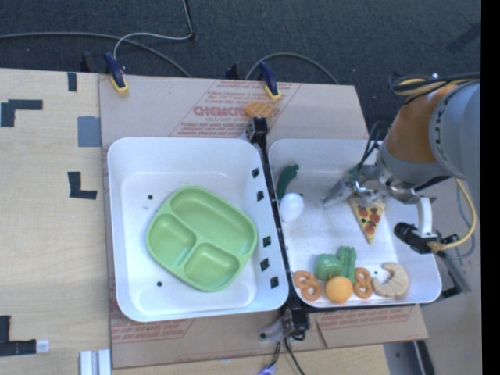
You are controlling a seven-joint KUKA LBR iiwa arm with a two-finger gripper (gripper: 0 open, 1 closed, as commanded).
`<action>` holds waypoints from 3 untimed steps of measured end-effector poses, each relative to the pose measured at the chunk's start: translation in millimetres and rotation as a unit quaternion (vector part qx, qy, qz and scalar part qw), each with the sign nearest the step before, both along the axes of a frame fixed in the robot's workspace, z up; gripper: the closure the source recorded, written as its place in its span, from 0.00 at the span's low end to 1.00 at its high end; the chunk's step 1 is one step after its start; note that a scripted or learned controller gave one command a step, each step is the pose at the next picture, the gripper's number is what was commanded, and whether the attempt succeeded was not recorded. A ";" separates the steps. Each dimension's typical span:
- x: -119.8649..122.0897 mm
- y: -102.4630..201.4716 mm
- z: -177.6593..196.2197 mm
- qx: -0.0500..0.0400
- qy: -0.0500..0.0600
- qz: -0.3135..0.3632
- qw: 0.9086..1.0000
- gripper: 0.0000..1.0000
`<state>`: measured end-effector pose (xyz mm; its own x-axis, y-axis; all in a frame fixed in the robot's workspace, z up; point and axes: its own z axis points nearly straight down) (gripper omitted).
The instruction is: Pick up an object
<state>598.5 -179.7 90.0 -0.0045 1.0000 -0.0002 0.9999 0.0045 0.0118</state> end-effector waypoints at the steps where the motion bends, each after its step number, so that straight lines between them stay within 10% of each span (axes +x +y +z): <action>1: 61.9 -14.1 0.6 -0.002 0.001 0.000 1.000 0.00; 2: 70.4 -44.0 54.5 -0.001 0.005 -0.002 1.000 0.00; 3: 70.7 -34.9 -3.7 -0.001 0.005 -0.001 1.000 0.00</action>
